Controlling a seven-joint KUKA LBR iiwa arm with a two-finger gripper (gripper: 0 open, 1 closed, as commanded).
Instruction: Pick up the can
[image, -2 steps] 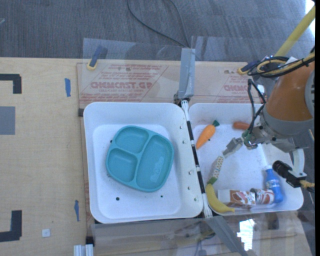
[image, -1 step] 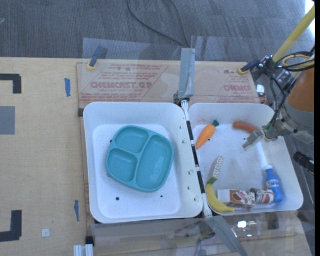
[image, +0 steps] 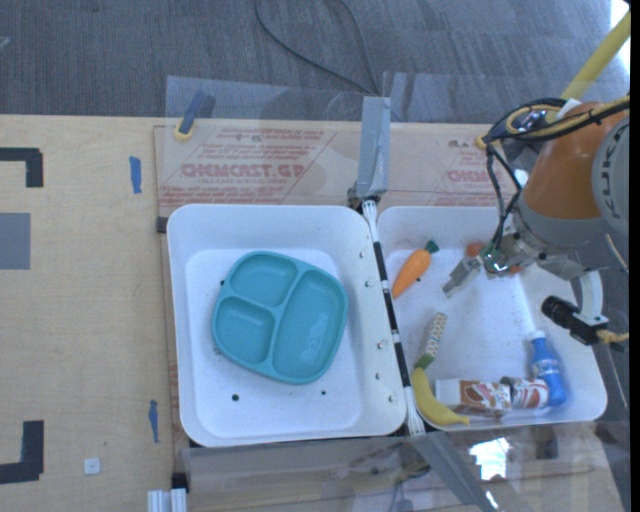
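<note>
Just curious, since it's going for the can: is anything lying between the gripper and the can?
No. In the camera view, just bare bin floor separates the gripper from the can; the banana lies beside the can.

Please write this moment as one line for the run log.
task: pick up the can | gripper: over right bin, near carrot, holds nothing visible | can: lying at bin's near edge, beside banana | status: not yet grasped

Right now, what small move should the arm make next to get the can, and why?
Probably move the gripper toward the bin's near edge: it hangs over the right white bin's far part, while the red-brown can lying on its side rests near the front, beside the yellow banana.
</note>
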